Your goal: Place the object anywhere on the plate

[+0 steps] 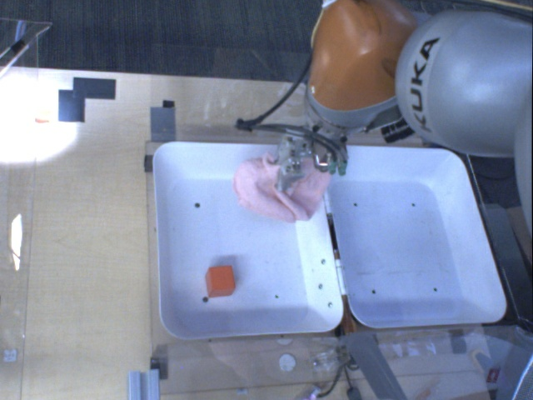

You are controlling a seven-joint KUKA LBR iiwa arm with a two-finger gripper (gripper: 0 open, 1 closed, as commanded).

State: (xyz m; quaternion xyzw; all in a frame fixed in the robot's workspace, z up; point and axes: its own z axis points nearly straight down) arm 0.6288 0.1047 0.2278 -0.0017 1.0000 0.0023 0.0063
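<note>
1. The claw [291,167] hangs over the left bin's [179,223] far right corner, above the pink plate [271,194]; its state cannot be told.
2. The orange cube [221,281] sits near-left in that bin, well apart, edges roughly square to the bin, no long axis.

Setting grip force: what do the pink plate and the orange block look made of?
Pink plate: looks soft, maybe thin rubber or silicone, matte; its outline is wavy and creased rather than flat. Orange block: seems rigid, plastic or painted wood, matte, with straight edges and square corners. Neither is certain from this view.
</note>
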